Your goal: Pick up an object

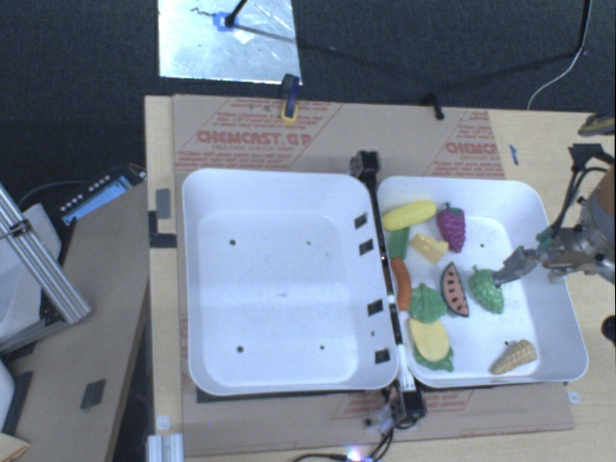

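gripper tip touches green toy vegetable in right bin.

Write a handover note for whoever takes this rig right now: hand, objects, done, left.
Hand: low in the right bin, tip at the green broccoli-like toy; grip state unclear.
Objects: all in the right bin: yellow banana, purple grapes, cheese wedge, watermelon slice, corn, cone.
Done: nothing lifted.
Left: grasp one object and raise it.

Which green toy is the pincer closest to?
The broccoli, right of the watermelon slice; the pincer is at its top. The other green pieces lie further left.
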Tool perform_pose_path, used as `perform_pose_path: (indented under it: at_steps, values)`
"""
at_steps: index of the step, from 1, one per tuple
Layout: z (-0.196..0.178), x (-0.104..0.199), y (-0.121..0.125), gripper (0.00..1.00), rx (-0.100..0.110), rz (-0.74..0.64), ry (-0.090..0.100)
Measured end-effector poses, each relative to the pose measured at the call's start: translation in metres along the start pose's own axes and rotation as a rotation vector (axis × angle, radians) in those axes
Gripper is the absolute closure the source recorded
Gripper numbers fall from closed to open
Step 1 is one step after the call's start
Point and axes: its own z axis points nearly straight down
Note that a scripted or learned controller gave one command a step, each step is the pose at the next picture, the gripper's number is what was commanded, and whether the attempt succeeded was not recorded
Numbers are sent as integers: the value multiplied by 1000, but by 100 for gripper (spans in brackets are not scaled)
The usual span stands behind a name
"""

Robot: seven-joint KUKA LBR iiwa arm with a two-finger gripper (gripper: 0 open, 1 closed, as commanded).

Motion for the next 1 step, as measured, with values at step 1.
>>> perform_pose_path:
  at_steps: [1]
  values:
    - [81, 46, 59, 0, 3, -7, 2]
